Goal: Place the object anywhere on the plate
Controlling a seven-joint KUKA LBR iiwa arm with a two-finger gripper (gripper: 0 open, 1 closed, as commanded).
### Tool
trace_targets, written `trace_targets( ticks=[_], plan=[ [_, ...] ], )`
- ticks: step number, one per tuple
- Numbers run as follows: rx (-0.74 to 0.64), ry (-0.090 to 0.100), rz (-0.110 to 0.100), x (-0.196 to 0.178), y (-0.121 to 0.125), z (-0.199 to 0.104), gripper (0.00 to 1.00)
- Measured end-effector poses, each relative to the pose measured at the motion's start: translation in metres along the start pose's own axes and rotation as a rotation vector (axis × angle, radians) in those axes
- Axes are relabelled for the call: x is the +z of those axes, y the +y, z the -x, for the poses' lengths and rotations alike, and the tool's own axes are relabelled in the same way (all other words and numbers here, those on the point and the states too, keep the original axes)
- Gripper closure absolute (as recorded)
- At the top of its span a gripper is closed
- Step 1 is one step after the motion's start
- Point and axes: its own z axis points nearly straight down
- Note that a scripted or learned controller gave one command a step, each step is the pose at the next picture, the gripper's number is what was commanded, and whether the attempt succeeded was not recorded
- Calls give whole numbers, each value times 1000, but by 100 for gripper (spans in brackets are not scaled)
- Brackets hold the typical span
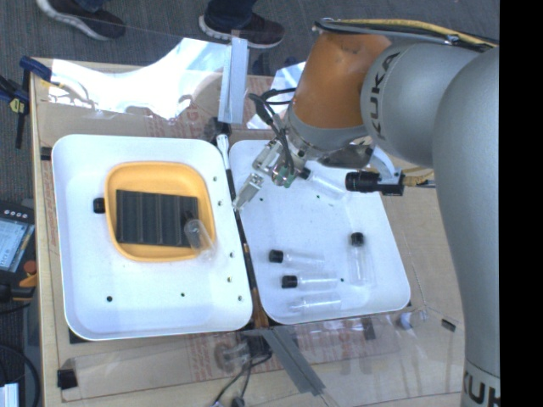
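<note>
Nearest you, three clear black-capped vials (310, 271) lie in the right bin (386, 253). Left, one vial (196, 231) rests on the yellow plate (127, 181). Farther, the gripper (246, 192) hangs over the bins' divide; you cannot tell its spread.

plate (161, 176) in L bin (76, 287), vials (314, 278) in R bin (386, 287)

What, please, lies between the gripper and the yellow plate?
In the camera view, the two bins' adjoining rims separate the gripper from the yellow plate.
</note>
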Motion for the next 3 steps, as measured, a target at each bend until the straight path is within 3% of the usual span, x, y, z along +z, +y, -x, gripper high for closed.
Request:
trace_targets(
  ticks=[1, 2, 3],
  plan=[
    [16, -1, 1, -7, 33, -24, 0],
    [13, -2, 2, -33, 32, -34, 0],
    [-61, -4, 2, -35, 17, -2, 0]
  ],
)
